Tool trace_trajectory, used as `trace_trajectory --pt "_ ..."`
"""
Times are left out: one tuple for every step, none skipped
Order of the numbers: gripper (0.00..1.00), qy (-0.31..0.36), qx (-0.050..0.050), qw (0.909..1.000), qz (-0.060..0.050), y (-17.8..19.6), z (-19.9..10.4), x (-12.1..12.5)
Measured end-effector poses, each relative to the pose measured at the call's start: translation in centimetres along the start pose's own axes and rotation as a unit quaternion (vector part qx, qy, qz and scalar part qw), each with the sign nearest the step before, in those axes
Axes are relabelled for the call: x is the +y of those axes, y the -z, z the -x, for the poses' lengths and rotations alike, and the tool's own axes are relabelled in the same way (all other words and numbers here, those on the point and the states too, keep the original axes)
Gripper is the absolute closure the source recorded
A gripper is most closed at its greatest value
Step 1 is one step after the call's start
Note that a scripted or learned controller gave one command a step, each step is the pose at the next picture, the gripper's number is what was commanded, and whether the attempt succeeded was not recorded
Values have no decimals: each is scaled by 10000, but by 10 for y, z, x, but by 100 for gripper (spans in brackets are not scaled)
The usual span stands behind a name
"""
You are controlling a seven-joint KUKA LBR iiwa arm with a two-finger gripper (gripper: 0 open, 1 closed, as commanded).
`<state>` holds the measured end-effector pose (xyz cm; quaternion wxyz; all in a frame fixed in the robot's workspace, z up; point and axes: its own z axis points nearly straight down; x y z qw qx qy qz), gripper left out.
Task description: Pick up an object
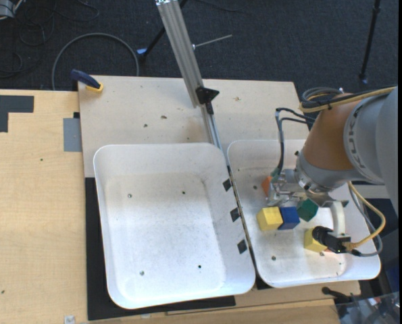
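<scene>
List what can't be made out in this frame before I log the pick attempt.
- Tool: whether it holds anything; the arm hangs over it, camera view.
- Orange object: mostly hidden behind the tool.
- Green block: partly covered by the wrist.
- Yellow piece: shape unclear, a black cable crosses it.

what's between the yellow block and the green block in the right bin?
In the camera view, a blue block sits between the yellow block and the green block, touching the yellow one. All three lie in the right bin, just below the claw.
</scene>
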<state>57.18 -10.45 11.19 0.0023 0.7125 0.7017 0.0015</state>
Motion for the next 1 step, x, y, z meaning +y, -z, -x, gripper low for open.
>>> trace_trajectory --pt "100 90 12 10000 -7 83 -34 -11"
